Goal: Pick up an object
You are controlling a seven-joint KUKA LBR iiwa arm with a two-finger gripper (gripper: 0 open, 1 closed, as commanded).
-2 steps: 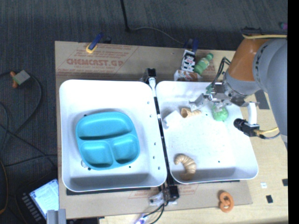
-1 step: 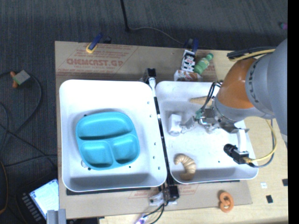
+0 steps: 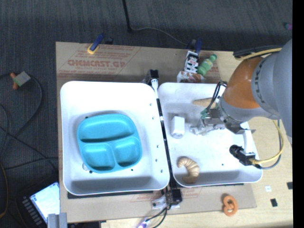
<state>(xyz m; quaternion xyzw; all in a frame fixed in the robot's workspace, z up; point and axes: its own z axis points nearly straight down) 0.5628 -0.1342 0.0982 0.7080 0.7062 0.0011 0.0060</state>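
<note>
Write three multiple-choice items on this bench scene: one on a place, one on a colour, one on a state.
1. Where does the divided tray lie?
A. left bin
B. right bin
C. on the cardboard

2. What colour is that tray?
A. red
B. blue
C. green

3. How does the croissant stand to the pincer?
A. clamped in it
B. lying apart from it
C. lying in the tray

Answers: 1 A, it fills the left bin. 2 B, it is light blue. 3 B, it lies near the right bin's front wall, away from the pincer.
</note>
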